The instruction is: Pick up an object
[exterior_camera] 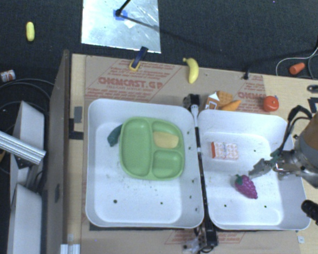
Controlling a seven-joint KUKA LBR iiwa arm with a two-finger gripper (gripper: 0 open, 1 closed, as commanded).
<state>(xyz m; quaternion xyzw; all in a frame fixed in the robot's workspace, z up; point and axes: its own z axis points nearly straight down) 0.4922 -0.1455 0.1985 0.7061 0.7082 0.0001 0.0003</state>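
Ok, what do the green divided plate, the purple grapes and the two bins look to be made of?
Green divided plate: likely moulded plastic, matte, uniform colour with soft rounded compartments. Purple grapes: probably a plastic or rubber toy, bumpy and slightly glossy. Left bin and right bin: seemingly thin white plastic, smooth with rounded corners.

banana (192, 70) and tomato (270, 103) on bench
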